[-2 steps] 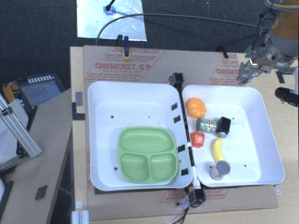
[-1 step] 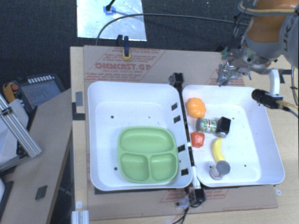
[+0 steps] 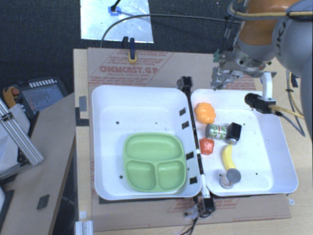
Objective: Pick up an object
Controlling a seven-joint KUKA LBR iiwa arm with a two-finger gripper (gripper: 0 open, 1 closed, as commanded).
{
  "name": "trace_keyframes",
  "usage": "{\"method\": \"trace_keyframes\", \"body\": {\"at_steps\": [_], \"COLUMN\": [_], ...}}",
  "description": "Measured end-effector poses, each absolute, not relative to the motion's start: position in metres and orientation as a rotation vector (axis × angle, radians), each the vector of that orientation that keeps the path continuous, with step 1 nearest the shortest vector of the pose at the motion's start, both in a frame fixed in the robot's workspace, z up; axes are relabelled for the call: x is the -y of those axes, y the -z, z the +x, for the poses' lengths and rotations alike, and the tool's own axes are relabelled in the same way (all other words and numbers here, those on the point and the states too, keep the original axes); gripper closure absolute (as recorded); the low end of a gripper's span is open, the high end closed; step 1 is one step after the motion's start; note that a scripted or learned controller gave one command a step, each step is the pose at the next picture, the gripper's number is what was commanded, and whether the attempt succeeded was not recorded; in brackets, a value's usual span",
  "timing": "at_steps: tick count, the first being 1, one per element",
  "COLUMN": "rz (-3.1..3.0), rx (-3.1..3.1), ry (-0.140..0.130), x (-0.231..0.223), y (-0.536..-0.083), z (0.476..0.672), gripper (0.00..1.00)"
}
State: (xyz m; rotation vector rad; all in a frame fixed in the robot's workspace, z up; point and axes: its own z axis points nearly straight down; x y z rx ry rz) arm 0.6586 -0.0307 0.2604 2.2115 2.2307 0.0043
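Tool (image 3: 221, 80) at upper right above the right bin's (image 3: 274, 146) far rim, finger state unclear, orange pumpkin (image 3: 205, 112), can (image 3: 217, 130), red piece (image 3: 207, 146), banana (image 3: 227, 156) lying in that bin, green divided plate (image 3: 154, 161) in left bin (image 3: 112, 126)

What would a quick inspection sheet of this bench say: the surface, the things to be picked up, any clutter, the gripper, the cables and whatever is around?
Surface: two shallow white bins side by side, left bin and right bin, on a printed cardboard sheet.
Job's things: in the right bin, near the divider, an orange pumpkin-like toy, small can, black block, red piece, banana, grey round piece.
Clutter: green divided tray in the left bin.
Gripper: gripper above the right bin's far edge, apart from the objects.
Cables: black cable running behind the bench.
Surroundings: handheld control unit at left; shiny plate on the floor.
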Motion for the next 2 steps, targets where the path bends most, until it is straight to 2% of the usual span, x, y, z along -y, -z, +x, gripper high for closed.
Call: {"method": "trace_keyframes", "body": {"at_steps": [2], "rz": [2.211], "rx": [-2.233], "ry": [-0.004], "x": [-0.071], "y": [-0.227], "z": [0.667], "gripper": [1.00]}}
